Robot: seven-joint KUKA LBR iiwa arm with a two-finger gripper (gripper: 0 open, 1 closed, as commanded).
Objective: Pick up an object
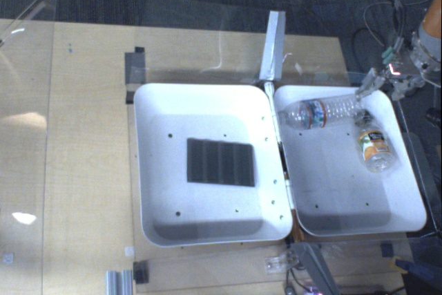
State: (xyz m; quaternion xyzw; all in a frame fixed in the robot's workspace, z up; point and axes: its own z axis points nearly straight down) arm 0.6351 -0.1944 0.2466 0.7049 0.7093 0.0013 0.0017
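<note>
We see two shallow white bins side by side on the wooden desk [69,148]. The left bin [155,121] carries a dark ribbed rectangular pad [221,162] near its middle. The right bin [407,204] holds two plastic bottles in its upper half. A clear water bottle [321,112] with a blue label lies on its side along the top wall, its base toward the left and its neck toward the upper right. A second, shorter bottle [376,147] with an orange and white label lies near the right wall, just below the first and apart from it.

The arm enters at the upper right of the frame, and its end effector [376,83] sits at the top right corner of the right bin, close to the neck end of the clear water bottle. We cannot tell whether it is apart or together, and no bottle is seen between its tips.
</note>
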